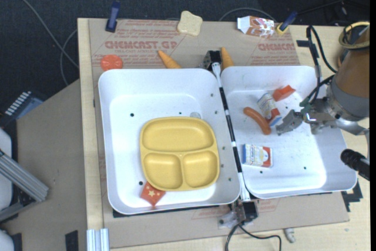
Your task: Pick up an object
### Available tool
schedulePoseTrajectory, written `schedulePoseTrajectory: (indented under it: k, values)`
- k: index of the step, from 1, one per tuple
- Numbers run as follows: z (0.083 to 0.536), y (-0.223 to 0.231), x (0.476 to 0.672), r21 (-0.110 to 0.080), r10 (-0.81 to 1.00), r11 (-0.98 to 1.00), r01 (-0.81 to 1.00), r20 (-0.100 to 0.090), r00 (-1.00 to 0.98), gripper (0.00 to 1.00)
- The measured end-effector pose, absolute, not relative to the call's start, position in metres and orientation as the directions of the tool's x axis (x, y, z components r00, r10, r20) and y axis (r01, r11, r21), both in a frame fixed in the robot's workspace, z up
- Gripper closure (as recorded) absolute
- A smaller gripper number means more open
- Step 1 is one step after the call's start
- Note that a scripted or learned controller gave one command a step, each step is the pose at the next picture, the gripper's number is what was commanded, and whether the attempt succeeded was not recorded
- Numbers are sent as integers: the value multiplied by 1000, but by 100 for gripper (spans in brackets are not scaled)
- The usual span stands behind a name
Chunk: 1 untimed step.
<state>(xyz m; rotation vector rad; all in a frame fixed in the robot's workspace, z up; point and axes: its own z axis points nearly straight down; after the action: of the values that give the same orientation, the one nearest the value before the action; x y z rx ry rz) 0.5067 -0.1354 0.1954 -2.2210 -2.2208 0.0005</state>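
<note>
Currently arm enters from R, wrist low over the right bin (311,176). Gripper (287,124) sits near bin centre, tips pointing toward the small cluster of items, so approach looks aimed at that cluster rather than at anything in the left bin (117,126).

Cluster: red sausage-shaped piece (258,119) lying diagonal on bin floor; small can (267,104) just beside it, toward the back wall; orange-red piece (284,93) next to can. Small carton (257,156) lies flat, apart from cluster, nearer the front edge. Any of these could serve as pick target; sausage is closest to the tips.

Left bin holds yellow divided tray (179,153), taking up most of the floor, with a red star block (152,194) tucked at its front-left corner. Both well away from arm.

Gripper state: dark finger parts are visible but the gap betw. them is not readable from this angle, so cannot tell if parted or closed. Nothing visible betw. them; no item lifted. Tips appear just beside sausage; contact unclear.

Judgement: pick not yet made; pre-grasp stage.
</note>
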Motion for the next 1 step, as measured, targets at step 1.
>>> schedulePoseTrajectory:
  k: [1]
  values:
    - [84, -112, 529, 1, 1000, 1, 1000, 0, -1, 0]
